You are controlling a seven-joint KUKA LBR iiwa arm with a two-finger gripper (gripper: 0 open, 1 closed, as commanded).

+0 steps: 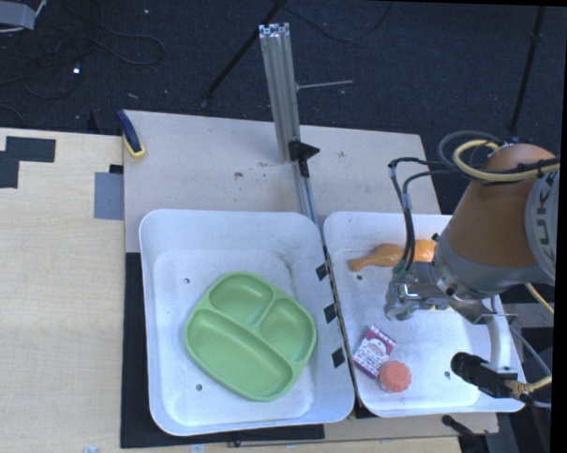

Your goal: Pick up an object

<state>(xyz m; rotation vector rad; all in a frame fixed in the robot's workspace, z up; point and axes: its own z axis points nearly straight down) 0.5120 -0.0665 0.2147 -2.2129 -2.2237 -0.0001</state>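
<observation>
Looks early in the task: reaching down into the right bin (pixel 438 345) with the gripper (pixel 404 299), low over the bin floor near its middle. Cannot tell how far open the gripper is, nor make out anything in its hold; too dark and too crowded by the wrist to judge. Shows nothing raised off the floor, so leaves the whole lift to do: settling on one object, closing on it, carrying it up. Closest to the tool, an orange elongated piece (pixel 378 258), just behind and left of the gripper toward the back of the right bin, right end hidden by cabling. Lies roughly left to right, long axis tipped slightly up toward the right, narrower tip pointing left toward the wall shared with the left bin (pixel 169 263). Further front, a small red-and-white packet (pixel 374 351), long axis slanting front-left to back-right, touching or just beside an orange ball (pixel 395 376). Over in the left bin, a green divided plate (pixel 251 334), well apart from the gripper.
</observation>
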